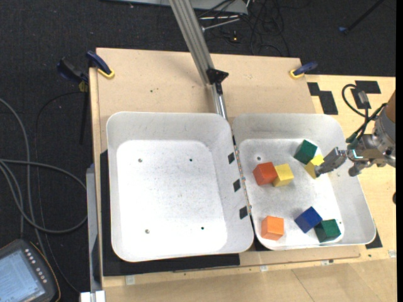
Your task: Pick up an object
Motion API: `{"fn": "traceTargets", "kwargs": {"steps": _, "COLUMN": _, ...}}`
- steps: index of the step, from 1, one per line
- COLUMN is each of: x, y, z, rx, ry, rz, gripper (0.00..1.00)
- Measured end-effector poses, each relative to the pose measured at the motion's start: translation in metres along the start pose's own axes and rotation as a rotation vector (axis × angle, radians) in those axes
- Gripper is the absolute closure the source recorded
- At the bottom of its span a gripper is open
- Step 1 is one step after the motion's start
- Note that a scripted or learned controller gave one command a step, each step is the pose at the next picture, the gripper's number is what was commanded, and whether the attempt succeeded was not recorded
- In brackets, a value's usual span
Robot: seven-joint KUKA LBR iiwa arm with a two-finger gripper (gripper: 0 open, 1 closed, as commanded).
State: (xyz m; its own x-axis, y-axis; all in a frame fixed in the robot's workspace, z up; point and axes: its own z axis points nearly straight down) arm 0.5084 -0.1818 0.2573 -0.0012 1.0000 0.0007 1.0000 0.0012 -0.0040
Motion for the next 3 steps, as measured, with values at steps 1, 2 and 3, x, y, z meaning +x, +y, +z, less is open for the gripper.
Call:
{"fn": "traceTargets", "kwargs": {"steps": 1, "x": 0.000, "y": 0.001, "z": -0.002, "rx": -0.004, "ry": -0.001, "rz": 0.001, "gripper": 0.00}}
{"fn": "traceTargets", "kwargs": {"steps": 2, "x": -0.002, "y": 0.003, "z": 0.061, "rx": 0.002, "ry": 0.001, "rz": 0.003, "gripper": 0.00}}
{"fn": "traceTargets", "kwargs": {"steps": 3, "x": -0.011, "y": 0.005, "z": 0.112, "rx": 0.001, "ry": 0.000, "rz": 0.003, "gripper": 0.00}}
